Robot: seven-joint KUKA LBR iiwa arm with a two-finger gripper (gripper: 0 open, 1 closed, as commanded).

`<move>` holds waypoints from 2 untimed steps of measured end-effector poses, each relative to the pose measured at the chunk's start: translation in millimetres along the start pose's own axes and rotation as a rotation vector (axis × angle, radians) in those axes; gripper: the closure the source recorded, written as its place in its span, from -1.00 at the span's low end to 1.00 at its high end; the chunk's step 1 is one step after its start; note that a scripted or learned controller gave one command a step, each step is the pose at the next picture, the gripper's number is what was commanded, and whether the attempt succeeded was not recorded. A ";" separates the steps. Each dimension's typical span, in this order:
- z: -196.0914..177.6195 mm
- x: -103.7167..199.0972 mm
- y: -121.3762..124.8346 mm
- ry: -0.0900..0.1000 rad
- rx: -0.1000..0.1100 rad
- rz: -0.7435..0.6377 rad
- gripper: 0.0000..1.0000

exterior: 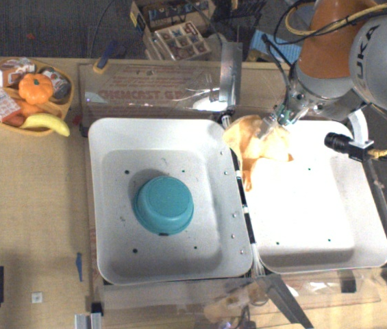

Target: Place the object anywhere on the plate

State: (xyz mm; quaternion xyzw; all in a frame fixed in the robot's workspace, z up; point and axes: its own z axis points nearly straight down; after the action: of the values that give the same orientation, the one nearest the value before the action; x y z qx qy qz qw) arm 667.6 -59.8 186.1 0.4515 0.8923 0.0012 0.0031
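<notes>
- Here's the grey arm with its orange band, reaching in from the right, with its two-finger gripper (283, 117) at the upper left corner of the right-hand shallow white bin (330, 245).
- Right under that gripper sits a soft, crumpled yellow-orange object (258, 144), pale and blurred, touching or nearly touching the tool tip.
- The pincer's state: I cannot tell. It is small and blurred against the object, so a grip can't be confirmed.
- The yellow-orange object spreads over the rim between the two bins, with most of it inside the right bin and an orange tail trailing down along the divider.
- Over in the left-hand shallow white bin (111, 149), a round teal plate (164, 204) that looks like an upturned dish lies near the middle, well apart from the object.
- Beyond the bins, on the wooden bench (22, 204) at far left, a yellow bowl of toy food (22, 101) holds an orange pumpkin, a banana and small boxes.
- A clear plastic panel (159, 91) stands behind the left bin.
</notes>
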 end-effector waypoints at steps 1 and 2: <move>-39.9 -2.4 -0.1 0.000 0.001 0.002 1.00; -49.1 41.6 -2.4 0.003 0.002 -0.396 1.00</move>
State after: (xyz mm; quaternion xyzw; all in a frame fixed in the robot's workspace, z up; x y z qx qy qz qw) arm 640.8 -27.7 235.0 0.2673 0.9636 0.0006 0.0015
